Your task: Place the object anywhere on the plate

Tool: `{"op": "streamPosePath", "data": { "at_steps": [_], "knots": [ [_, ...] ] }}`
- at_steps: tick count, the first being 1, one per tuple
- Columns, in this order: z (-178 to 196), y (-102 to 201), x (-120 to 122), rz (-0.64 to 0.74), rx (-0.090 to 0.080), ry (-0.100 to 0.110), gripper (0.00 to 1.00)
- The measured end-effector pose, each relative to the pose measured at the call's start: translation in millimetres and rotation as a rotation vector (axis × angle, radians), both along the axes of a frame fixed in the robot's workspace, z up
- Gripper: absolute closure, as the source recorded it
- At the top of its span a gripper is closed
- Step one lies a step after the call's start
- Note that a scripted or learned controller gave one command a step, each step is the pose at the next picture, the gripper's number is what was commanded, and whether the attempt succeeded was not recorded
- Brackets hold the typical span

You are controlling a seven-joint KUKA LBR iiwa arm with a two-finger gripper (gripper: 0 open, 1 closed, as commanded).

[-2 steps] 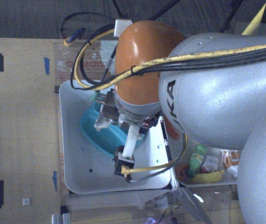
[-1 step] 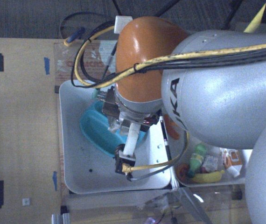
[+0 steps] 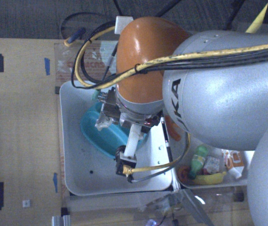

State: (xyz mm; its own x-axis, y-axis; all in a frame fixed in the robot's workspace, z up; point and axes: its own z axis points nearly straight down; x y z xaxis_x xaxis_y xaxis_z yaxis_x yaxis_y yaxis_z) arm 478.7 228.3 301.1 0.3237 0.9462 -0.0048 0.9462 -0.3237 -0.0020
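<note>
Since the teal plate, shallow and smooth-rimmed, lies near the middle of the white bin with its 3 o'clock side hidden under the orange wrist, the release is best made low over the dish's centre, so the load cannot slide off the rim. The pincer hangs over the plate's 12 o'clock edge; whether it is wide, narrow or holding anything cannot be told. At 3 o'clock the second bin holds a green bottle.
</note>
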Motion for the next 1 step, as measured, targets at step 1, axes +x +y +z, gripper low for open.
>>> {"op": "streamPosePath", "data": {
  "at_steps": [1],
  "knots": [
    [9.5, 0.7, 0.3, 0.002, 0.000, 0.000, 1.00]
  ]
}}
